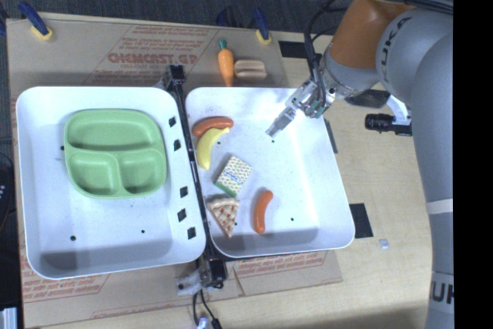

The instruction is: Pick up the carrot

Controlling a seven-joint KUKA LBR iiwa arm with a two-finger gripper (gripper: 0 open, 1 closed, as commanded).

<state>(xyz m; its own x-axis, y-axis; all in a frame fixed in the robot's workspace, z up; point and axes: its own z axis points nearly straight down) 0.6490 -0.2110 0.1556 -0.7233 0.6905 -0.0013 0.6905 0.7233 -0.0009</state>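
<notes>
From above: the carrot point(225, 63) lies on the counter point(370, 189), just beyond the right bin point(323, 166), beside a small bun point(249, 70). The claw point(283, 121) hangs over that bin's far side, nothing in it, fingers near together. It should clear the rim, line up along the carrot, then open wide.

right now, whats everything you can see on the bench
carrot: 1, orange with green top, on the cardboard behind the right bin, outside it
bun: 1, tan, beside the carrot
sausages: 2, red-orange, right bin; second one near the front
banana: 1, yellow, right bin
packet: 1, green and white, right bin centre
waffle piece: 1, brown, right bin front
tray: 1, green, three compartments, left bin
bins: 2, white, side by side
pincer: 1, over the right bin's back, holding nothing
</notes>
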